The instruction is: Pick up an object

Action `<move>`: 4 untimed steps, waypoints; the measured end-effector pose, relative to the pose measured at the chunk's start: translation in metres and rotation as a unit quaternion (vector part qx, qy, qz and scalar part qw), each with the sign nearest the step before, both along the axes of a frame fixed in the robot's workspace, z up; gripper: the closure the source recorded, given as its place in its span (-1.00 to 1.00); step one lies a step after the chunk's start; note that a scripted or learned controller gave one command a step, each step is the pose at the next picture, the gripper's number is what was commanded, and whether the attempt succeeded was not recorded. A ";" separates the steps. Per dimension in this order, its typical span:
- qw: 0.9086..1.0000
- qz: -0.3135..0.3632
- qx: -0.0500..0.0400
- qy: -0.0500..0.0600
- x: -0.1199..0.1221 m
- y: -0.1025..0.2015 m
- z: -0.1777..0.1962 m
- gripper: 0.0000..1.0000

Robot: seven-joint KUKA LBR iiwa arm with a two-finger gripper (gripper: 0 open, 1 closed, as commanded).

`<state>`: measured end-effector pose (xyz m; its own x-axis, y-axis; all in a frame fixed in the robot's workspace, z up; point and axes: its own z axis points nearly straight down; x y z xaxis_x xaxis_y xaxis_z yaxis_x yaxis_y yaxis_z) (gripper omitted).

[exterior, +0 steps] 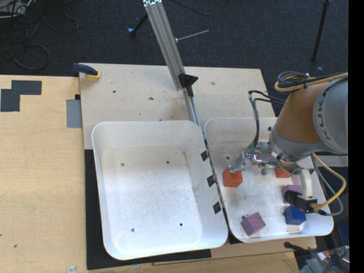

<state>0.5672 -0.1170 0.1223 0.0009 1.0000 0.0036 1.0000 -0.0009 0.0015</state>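
The orange block (232, 178) lies in the right bin (227, 131), near its left wall, directly under the gripper (238, 165). The fingers straddle its top, spread and not clenched on it. A purple block (252, 223) sits nearer the front rim.

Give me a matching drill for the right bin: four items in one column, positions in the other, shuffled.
Items:
1. orange-red cube
2. purple cube
3. blue cube
4. pincer

Positions:
A. near the front edge of the white right bin, about mid-width
B. front right corner of the bin
C. just above the orange-red cube, reaching in from the right
D. left part of the bin, near the divider between the two bins

Pairs: 1-D, 2-A, 3-B, 4-C
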 end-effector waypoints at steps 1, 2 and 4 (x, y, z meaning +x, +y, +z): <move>1.000 -0.001 -0.003 -0.010 0.005 -0.003 -0.001 -1.00; 1.000 -0.005 -0.003 -0.011 0.006 -0.005 0.009 1.00; 1.000 0.001 -0.002 -0.001 0.002 0.006 0.109 1.00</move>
<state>0.5690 -0.1114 0.2315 -0.0009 1.0000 -0.0001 1.0000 0.0009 0.0037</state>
